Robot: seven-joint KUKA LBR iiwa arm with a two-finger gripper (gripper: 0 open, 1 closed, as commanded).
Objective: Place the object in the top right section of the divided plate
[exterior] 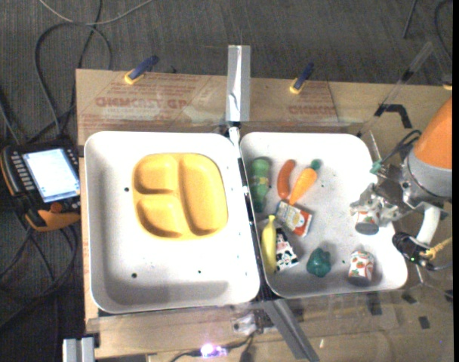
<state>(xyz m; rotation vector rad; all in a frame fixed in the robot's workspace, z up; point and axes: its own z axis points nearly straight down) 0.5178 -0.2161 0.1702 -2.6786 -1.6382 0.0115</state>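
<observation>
A yellow divided plate (181,195) lies in the left bin (109,277), with two small sections on its left and one long section on its right. My gripper (368,216) hangs low over the right side of the right bin (343,145), reaching in from the right edge. Loose items lie to its left and below it: a carrot (304,182), a red-orange piece (286,176), a green piece (260,178), a small juice carton (294,218), a banana (268,242), a black-and-white carton (286,253), a dark green pepper (318,262) and a small white-red carton (360,266).
A tablet (44,173) sits left of the bench. A metal upright (237,89) stands behind the seam between the bins. Two clamps (141,69) (302,78) grip the back board. Cables hang at the arm's wrist (414,247).
</observation>
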